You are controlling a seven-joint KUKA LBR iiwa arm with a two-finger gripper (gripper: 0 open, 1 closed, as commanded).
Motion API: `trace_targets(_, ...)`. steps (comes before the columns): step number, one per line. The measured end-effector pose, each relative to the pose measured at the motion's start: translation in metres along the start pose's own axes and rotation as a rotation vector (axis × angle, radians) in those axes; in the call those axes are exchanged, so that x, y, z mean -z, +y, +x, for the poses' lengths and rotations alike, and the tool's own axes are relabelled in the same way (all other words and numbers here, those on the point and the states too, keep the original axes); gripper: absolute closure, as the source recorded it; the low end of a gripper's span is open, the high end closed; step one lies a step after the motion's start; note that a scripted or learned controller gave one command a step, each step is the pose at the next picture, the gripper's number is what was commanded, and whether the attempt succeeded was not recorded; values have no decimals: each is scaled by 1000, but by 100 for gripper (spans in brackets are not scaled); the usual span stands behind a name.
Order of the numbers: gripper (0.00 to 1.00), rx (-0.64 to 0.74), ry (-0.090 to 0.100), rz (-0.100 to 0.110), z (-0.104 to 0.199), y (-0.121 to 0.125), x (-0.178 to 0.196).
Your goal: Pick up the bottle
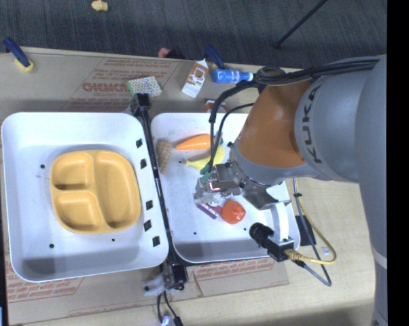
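Because the arm [286, 124] overhangs the right bin [191, 250], approx. half that bin is hidden. Gripper [223, 180] sits in clutter near bin centre; whether it's open or closed can't be told. Bottle [207, 198]: prob. the clear, crumpled-looking item w/ purple strip, touching gripper at its 7 o'clock; shape hard to make out. Red tomato [233, 212] lies just beside bottle at 4 o'clock; carrot [192, 142] at 12. Legible: "KUKA" on arm. Red print on cardboard [89, 70] is too blurred to read.
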State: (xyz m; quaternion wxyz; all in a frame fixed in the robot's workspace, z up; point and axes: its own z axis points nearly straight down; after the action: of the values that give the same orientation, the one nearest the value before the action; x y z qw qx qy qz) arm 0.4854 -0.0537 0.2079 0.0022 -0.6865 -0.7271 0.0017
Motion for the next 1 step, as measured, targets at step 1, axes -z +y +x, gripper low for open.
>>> trace_targets(1, 100, -403, 2, 1, 32, -8, -17)
